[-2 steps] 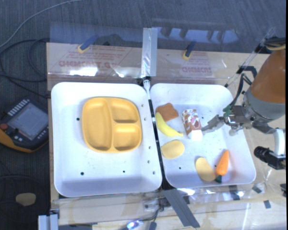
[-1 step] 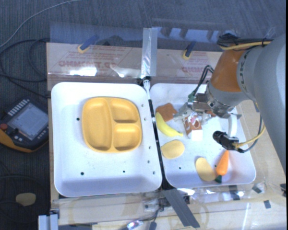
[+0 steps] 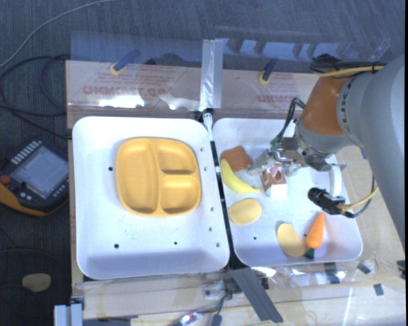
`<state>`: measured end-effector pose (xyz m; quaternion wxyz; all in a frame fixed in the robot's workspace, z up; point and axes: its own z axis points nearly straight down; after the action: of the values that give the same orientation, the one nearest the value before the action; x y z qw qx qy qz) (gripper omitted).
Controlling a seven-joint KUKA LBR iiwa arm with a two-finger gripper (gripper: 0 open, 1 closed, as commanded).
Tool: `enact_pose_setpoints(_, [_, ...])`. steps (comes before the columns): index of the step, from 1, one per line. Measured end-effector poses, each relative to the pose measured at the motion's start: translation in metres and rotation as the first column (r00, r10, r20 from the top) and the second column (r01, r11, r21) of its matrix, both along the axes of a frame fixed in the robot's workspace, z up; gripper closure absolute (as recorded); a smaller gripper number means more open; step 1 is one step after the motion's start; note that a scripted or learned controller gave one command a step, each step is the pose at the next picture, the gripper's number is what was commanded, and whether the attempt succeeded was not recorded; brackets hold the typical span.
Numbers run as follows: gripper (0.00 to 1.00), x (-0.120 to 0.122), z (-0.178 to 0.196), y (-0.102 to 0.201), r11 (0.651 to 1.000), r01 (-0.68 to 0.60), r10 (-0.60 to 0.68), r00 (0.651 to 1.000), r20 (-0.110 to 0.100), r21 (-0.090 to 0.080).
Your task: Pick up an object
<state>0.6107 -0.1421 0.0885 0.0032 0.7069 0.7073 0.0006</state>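
On the table (image 3: 81, 87), the end effector (image 3: 280, 163), grip state unclear, hovers just above the small carton (image 3: 274, 180); nothing lifted yet

Bright even overhead light, soft shadows, slight blur, glare on plastic.

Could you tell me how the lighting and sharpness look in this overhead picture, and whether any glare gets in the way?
Camera view: even, soft lighting with faint shadows; the yellow tray and banana read clearly. Glare washes out the clear plastic sheet behind the bins. The arm looms large and soft-edged at right, and the gripper is a small, cluttered blur.
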Motion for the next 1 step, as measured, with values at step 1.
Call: enact_pose_setpoints(1, [1.0,0.001,0.0097,0.0012,1.0,-0.001,0.001,1.0,0.003,0.002])
